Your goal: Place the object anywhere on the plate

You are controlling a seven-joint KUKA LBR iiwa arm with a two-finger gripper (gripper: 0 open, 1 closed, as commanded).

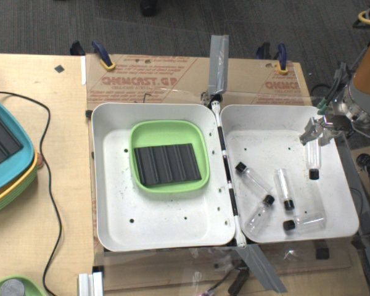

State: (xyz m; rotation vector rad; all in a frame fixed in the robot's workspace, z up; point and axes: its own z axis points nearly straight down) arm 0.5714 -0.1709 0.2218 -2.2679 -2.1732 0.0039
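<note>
- Hanging at the right white bin's far right: gripper, fingers clamped on a clear plastic tube with black cap.
- Sitting in left bin: green square plate.

Red print "CHEMCAST GP" on the brown cardboard sheet behind the bins, repeated, partly legible.

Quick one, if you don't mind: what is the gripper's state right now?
Gripper: at the right bin's far right side, above a clear vial; open or shut cannot be told.
</note>
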